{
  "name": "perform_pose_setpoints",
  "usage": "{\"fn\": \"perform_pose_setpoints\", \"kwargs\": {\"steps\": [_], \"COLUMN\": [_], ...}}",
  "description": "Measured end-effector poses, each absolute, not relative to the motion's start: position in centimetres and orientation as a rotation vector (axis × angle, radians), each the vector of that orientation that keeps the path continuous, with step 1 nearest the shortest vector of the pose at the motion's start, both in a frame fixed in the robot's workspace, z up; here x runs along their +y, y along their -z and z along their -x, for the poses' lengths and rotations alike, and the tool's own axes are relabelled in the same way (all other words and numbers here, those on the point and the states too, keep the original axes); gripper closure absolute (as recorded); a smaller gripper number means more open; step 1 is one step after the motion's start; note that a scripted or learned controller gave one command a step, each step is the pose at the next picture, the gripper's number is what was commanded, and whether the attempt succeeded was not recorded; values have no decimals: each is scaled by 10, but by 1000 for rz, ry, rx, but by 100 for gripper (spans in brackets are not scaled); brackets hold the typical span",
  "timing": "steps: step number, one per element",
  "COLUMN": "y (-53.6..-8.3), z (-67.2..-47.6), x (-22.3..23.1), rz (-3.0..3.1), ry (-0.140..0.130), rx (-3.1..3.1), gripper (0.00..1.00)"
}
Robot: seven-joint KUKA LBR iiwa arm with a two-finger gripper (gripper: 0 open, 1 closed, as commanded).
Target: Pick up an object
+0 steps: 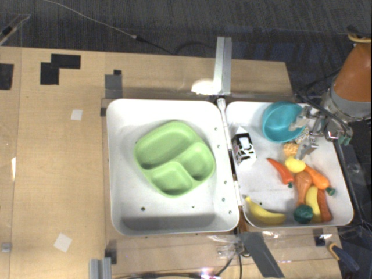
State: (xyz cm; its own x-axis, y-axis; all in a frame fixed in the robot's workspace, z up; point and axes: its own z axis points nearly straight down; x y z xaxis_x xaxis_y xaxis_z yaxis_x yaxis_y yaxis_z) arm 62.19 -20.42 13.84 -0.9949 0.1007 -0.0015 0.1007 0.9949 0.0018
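My gripper (308,136) hangs over the upper right of the right bin (254,186), below the orange band of the arm. It is open, with nothing between its fingers. It sits just right of a blue bowl (281,122) and just above a small orange bumpy toy (289,150). Below it lies a cluster of toy foods: a yellow lemon-like piece (295,165), a red pepper (280,170), carrots (318,178) and a dark green piece (303,214). A banana (265,211) rests at the bin's front left.
A black and white block (244,147) lies by the divider between the bins. In the left bin (119,173) there is a green divided plate (174,157). Cables run beside the bin's right wall.
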Motion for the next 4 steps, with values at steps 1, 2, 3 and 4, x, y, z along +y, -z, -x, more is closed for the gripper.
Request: {"fn": "perform_pose_setpoints", "kwargs": {"steps": [1,2,3,4], "y": [-106,-103,-103,-103], "z": [-555,-517,-515,-513], "x": [-207,-207,-206,-206], "rz": [-300,-326,-383,-395], "ry": [9,14,12,13], "rx": [3093,3070,3064,3061], "gripper": [0,0,0,0]}}
